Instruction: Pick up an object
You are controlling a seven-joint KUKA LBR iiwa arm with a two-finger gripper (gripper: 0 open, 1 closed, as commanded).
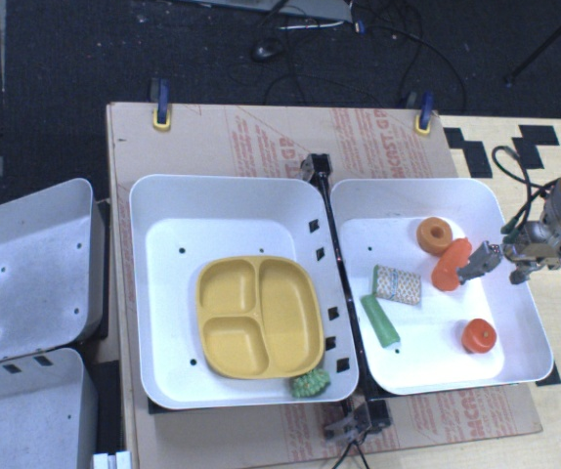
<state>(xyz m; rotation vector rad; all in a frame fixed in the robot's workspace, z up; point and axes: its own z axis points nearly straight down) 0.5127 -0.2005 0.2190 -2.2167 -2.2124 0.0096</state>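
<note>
Near the right bin's point(354, 203) right edge, the end effector point(483, 259) appears closed on an orange-red object point(450, 264), seemingly lifted slightly, so the pick looks nearly done but unconfirmed.

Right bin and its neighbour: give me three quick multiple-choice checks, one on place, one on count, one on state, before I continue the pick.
1. Where is the yellow divided plate?
A. left bin
B. right bin
C. on the bench

2. How many orange or red-orange things lie in the right bin?
A. one
B. three
C. five

3. How does the green stick rest?
A. standing upright
B. lying flat on the bin floor
C. leaning on the plate

Answers: 1 A, it sits inside the left bin. 2 B, a ring, an oval piece and a round piece. 3 B, its whole length lies along the floor.
</note>
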